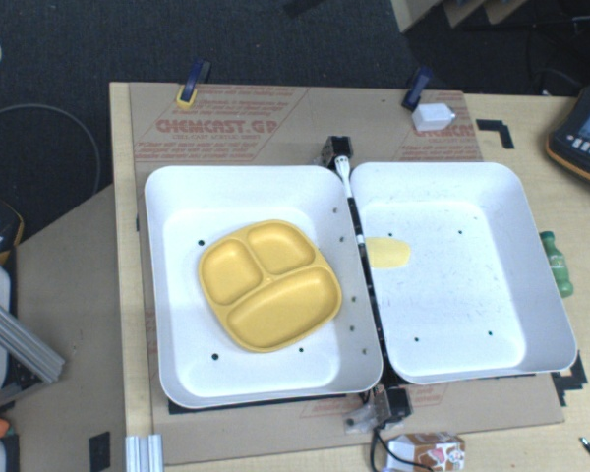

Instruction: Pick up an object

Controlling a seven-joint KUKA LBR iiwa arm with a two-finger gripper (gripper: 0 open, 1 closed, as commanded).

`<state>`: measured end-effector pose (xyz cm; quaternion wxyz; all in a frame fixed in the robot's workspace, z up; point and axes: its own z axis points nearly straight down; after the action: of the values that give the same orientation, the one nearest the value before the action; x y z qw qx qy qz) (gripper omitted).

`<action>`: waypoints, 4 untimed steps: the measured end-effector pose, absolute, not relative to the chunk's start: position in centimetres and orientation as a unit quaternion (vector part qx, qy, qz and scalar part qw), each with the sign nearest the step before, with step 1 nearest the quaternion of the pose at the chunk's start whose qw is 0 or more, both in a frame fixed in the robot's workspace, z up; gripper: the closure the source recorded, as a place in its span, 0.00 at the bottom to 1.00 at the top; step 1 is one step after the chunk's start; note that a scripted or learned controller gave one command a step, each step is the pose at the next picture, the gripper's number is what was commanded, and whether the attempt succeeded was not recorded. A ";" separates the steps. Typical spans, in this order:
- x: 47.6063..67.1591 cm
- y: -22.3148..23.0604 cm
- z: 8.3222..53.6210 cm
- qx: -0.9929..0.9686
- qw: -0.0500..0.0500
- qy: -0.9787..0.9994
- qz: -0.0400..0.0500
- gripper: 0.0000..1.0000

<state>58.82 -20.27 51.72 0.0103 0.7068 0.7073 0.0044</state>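
Camera view: a yellow divided plate (268, 284) fills the left bin (167, 264); a small yellow piece (387, 253) lies right of the plate. Approach not begun, I judge; gripper state cannot be told.

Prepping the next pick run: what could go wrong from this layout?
1. The yellow divided plate in the left bin is wide and shallow, so a two-finger pinch may slip off it.
2. The small yellow piece lies flat against the right bin's left wall, which may block the approach.
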 end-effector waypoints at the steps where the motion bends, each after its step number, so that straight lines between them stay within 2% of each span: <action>1: 59.0 -20.2 51.7 0.706 0.005 0.708 0.000 1.00; 2: 56.2 -20.6 39.1 0.708 -0.007 0.706 -0.003 1.00; 3: 54.9 -14.1 30.9 0.705 -0.005 0.709 -0.002 1.00; 4: 47.7 -10.2 36.1 0.706 -0.001 0.708 0.001 1.00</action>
<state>47.65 -10.20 36.09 -0.0009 0.7058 0.7084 0.0008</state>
